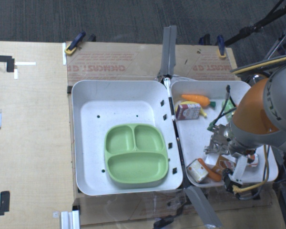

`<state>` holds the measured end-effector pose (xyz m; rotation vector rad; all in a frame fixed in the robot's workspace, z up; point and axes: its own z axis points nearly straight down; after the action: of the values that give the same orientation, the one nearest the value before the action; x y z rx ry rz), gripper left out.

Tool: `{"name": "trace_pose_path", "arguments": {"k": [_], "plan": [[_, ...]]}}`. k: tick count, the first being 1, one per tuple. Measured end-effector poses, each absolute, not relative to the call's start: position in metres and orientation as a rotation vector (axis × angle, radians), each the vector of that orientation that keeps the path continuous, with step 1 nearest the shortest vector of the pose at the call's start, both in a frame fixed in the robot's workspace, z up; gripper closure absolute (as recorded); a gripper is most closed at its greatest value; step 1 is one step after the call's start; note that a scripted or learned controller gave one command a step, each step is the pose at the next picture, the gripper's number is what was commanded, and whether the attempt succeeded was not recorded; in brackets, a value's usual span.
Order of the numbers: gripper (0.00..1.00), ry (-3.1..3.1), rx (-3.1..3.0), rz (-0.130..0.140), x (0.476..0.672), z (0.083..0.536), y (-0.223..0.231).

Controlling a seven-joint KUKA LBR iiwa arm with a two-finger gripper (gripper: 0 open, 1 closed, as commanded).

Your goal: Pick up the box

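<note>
Up top, dark carpeted floor (109, 8). Below it, a pale wooden bench (28, 128), with a brown cardboard sheet (114, 61) lying under the bins and pinned at its far edge by two blue clamps: left clamp (76, 41), right clamp (221, 46).

Two white bins, side by side and touching along the middle: left bin (86, 128), right bin (193, 137).

One grey arm (260, 113) with its orange band, reaching in from the right and looming over the right bin's near half.

In the left bin, one green plate (133, 154) with three compartments, lying flat near the front.

Over in the right bin, two boxes. Maroon box (188, 111) at the far end, just beside one orange carrot (195, 99) that lies behind it. Pale box (198, 171) at the near edge, tilted, with a jumble of small orange pieces (213, 171) just to its right.

Gripper (218, 147) low over the right bin, between the two boxes and nearer the pale one. Wide or narrow: cannot tell, too cluttered down there. Nothing visibly held.
</note>
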<state>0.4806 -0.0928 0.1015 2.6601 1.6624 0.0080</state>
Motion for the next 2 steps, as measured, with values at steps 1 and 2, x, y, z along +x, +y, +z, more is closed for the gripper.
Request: {"name": "trace_pose_path", "arguments": {"k": [1, 2], "plan": [[1.0, 1.737, 2.618, -0.005, 0.546, 0.191, -0.011], [1.0, 1.634, 2.683, -0.006, 0.516, 0.227, 0.033]]}}
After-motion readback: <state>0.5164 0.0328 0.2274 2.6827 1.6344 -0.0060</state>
